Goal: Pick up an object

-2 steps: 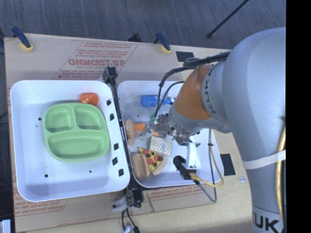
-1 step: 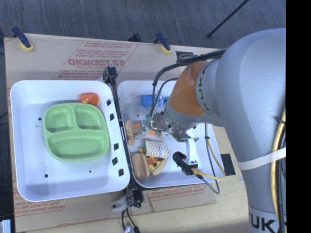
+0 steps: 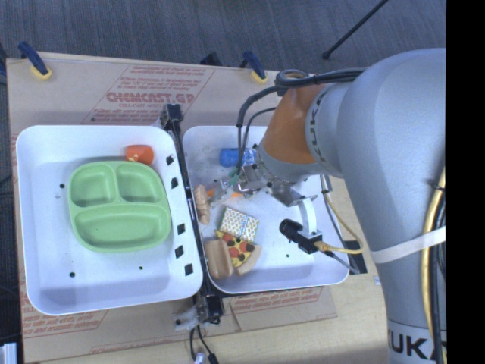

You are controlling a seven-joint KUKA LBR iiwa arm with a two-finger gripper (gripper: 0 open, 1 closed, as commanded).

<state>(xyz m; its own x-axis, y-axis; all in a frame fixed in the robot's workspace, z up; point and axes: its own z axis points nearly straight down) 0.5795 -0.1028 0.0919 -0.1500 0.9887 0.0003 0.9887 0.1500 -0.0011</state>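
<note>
- Here, the toy slice of pizza with red and dark toppings point(image 3: 241, 250) lies at the near-left corner of the right shallow white bin point(image 3: 326, 275), touching a tan toy hot-dog bun point(image 3: 218, 261).
- Just above them sits a square waffle-patterned cracker toy point(image 3: 239, 223); a small pale bread piece point(image 3: 201, 203) lies by the left wall, and a blue plastic piece point(image 3: 230, 157) near the far wall.
- The two-finger gripper point(image 3: 241, 182) hangs low over the bin's middle; whether its fingers are parted or closed I cannot tell, the wrist hides them.
- The left shallow white bin point(image 3: 38, 279) holds a green three-compartment plastic plate point(image 3: 119, 205) and a small orange-red toy point(image 3: 139, 155) beyond it.
- Both bins rest on a brown cardboard sheet point(image 3: 114, 89) printed in red, seemingly "CHEMCAST GP", held by blue clamps point(image 3: 35, 59).
- Beyond is grey carpeted floor point(image 3: 151, 14).
- The grey arm point(image 3: 394, 150) bears "KUKA" lettering point(image 3: 413, 345), partly cut off.
</note>
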